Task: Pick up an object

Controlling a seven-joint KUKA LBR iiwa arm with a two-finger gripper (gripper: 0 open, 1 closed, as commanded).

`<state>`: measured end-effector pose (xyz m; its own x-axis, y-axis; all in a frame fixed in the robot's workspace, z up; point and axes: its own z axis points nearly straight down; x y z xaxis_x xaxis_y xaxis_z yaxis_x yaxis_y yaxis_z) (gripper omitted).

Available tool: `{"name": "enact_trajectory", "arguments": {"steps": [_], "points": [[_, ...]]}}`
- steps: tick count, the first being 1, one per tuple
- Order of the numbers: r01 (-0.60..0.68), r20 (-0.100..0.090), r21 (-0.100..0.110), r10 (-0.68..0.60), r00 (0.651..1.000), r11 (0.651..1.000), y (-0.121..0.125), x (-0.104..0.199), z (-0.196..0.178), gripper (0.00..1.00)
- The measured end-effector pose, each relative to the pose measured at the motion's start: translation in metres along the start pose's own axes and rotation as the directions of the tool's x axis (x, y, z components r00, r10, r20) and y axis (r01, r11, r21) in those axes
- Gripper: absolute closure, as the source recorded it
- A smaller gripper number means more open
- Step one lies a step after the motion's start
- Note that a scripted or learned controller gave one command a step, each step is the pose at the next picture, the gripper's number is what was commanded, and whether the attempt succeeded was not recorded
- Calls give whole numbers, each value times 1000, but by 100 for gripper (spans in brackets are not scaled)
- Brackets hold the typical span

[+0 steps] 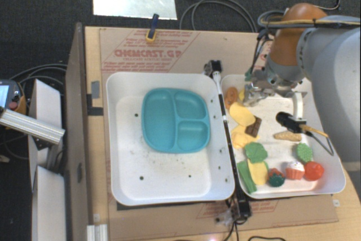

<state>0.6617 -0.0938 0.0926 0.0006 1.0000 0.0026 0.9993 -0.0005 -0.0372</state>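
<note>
The right white bin (336, 182) holds several toy foods. Among them are a brown-orange piece (231, 97), a yellow piece (242, 115), a small dark brown block (254, 126), a green leafy piece (255, 151), a tan stick (287, 136), a pink-and-white cupcake (293, 170) and a red tomato (313, 170). My gripper (252, 95) hangs low over the bin's far left part, just right of the brown-orange piece and above the yellow one. Nothing can be seen held in it.
The left white bin (121, 178) holds a teal divided plate (174, 121). More toys lie at the right bin's front: a green strip (245, 173), a yellow piece (259, 172), a dark teal piece (276, 179) and a green piece (304, 152).
</note>
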Motion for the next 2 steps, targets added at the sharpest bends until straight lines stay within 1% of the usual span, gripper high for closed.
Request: {"name": "enact_trajectory", "arguments": {"steps": [1, 2], "points": [[1, 0, -1, -1, 1000, 1000, 0, 0, 0, 0], [-2, -1, -5, 2, 1000, 1000, 1, -3, 12, 0]]}}
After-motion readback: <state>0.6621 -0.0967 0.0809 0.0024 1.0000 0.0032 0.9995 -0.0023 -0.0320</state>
